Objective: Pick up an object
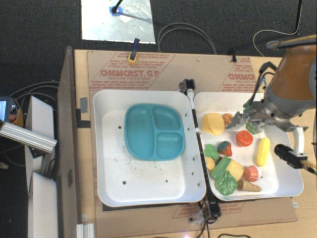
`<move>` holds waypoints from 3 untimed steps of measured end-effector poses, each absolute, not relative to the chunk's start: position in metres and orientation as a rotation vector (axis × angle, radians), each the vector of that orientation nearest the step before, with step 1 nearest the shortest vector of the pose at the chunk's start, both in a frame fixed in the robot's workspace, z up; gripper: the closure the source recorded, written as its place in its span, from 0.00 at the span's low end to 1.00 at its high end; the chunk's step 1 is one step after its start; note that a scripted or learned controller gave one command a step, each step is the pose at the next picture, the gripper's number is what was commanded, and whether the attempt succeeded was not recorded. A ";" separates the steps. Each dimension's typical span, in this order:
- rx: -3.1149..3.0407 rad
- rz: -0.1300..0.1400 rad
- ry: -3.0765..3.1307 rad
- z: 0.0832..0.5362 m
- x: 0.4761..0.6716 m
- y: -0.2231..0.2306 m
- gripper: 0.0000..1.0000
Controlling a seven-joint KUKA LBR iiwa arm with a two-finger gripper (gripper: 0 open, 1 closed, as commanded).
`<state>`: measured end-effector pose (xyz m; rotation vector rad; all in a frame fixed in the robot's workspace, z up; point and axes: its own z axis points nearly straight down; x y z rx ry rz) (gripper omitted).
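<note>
Two shallow white bins side by side on the bench, meeting along a dark seam down the middle. Left bin (111, 182) mostly bare floor, with wide open margins on all four sides of a teal divided plate (154, 132) lying flat near its centre. Right bin (290, 185) crowded: toys packed along the seam side and the near rim, a bare strip of floor only toward the far edge and the right wall.

Grey arm with orange band (296, 78) entering from the right, wrist over the far right part of the right bin. Gripper (247, 119) low over the bin's far half, just beside a red tomato (244, 138) and a small green piece; cannot tell how wide the pincer stands or whether anything sits in it, the tips lost among metal parts and toys.

Yellow wedge (214, 123) near the seam, a small orange piece just beside it. Yellow corn cob (262, 151) upright-slanted right of the tomato. Green leafy toy (225, 182) at the near rim, touching a yellow chunk; pink-red piece (251, 173) and brown cone (248, 186) close by.
</note>
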<state>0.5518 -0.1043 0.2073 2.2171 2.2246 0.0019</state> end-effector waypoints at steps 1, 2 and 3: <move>2.219 0.007 2.218 0.084 0.538 -0.103 0.00; 2.214 0.012 2.220 0.098 0.540 -0.103 1.00; 2.205 0.016 2.228 0.189 0.562 -0.040 1.00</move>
